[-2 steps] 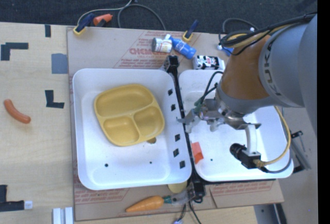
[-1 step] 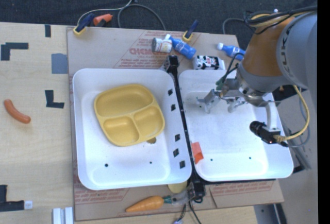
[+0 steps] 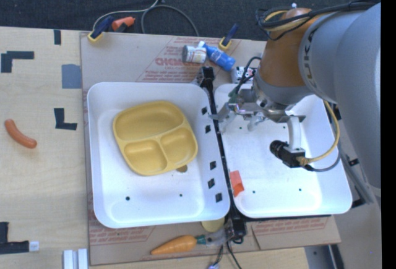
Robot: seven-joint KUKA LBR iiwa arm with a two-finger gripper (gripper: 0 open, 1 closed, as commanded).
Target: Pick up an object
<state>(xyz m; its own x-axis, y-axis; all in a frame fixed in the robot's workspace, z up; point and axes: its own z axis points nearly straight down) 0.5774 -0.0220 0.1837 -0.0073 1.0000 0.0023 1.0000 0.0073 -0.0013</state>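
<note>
Although the carrot [image 3: 175, 245] lies nearest me, on the brown board in front of the bins, it sits well away from the arm, with its long axis running roughly left to right along the near edge. Just behind it, the left bin [image 3: 102, 200] holds the one thing I'd judge a likely pick: a yellow divided plate [image 3: 154, 136], lying flat in the middle of that bin, its longer dimension slanting from near-right to far-left. A small dark thing peeks out from under the plate's near edge; I can't tell what it is.

The gripper [image 3: 247, 114] hangs over the right bin [image 3: 309, 196], at that bin's far-left corner, close to the black divider between the two bins. So the plate lies to the gripper's left, across the divider and a little nearer to me; reaching it would mean crossing that divider. The wrist hardware crowds the spot, and I cannot tell whether the gripper stands apart or together. Nothing is visibly held between its tips.

Farther back, a small white bottle [image 3: 195, 52] and a blue tube [image 3: 221, 57] lie on the board behind the bins. Off on the bench at far left rests a toy sausage [image 3: 20, 134], well apart from everything.
</note>
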